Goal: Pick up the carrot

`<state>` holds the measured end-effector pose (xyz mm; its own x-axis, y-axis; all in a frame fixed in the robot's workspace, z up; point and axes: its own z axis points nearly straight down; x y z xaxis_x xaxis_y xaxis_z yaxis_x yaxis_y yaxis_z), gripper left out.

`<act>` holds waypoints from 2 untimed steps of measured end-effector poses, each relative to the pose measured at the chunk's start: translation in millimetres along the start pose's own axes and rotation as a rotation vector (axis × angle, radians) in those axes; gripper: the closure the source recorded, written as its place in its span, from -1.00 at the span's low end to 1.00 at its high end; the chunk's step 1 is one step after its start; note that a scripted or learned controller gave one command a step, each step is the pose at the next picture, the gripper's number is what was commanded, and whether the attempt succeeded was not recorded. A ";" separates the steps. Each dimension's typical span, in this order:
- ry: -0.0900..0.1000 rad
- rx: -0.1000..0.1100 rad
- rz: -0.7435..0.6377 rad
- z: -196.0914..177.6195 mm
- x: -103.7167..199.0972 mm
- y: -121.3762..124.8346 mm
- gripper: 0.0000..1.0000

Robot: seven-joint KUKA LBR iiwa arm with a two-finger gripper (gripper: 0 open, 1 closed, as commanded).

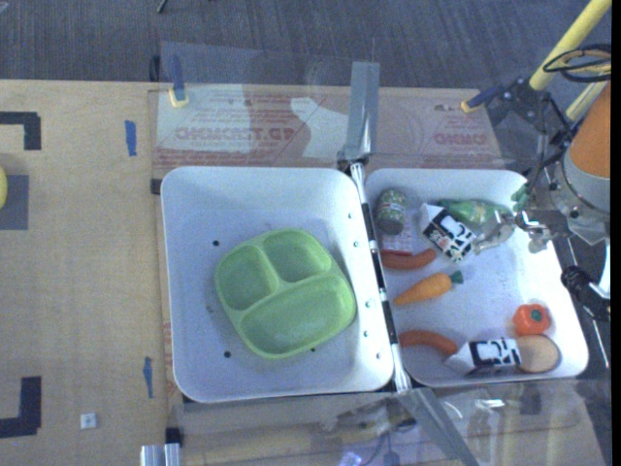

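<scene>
The carrot [424, 289] is orange with a small green top at its right end. It lies nearly flat in the middle of the right bin [572, 289], pointing left. My gripper [493, 231] reaches in from the right over the bin's upper part, up and right of the carrot and well apart from it. Its tip sits just beside a black-and-white box [448, 233]. Nothing is visibly held.
The right bin also holds a red sausage [408, 257], a second sausage [427, 340], a green can [391, 209], a green item [475, 209], an orange fruit [532, 318], a tan piece [543, 355] and a black-and-white pack [493, 352]. A green divided plate [283, 292] lies in the left bin [184, 212].
</scene>
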<state>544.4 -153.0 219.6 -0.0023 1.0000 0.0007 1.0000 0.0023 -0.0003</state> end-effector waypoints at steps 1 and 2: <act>0.001 -0.004 0.123 133.0 61.0 -63.8 -1.00; -0.001 -0.005 0.120 133.1 58.8 7.4 -1.00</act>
<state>551.6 -94.2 86.5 0.1176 0.9931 0.0000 0.9930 -0.1176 0.0050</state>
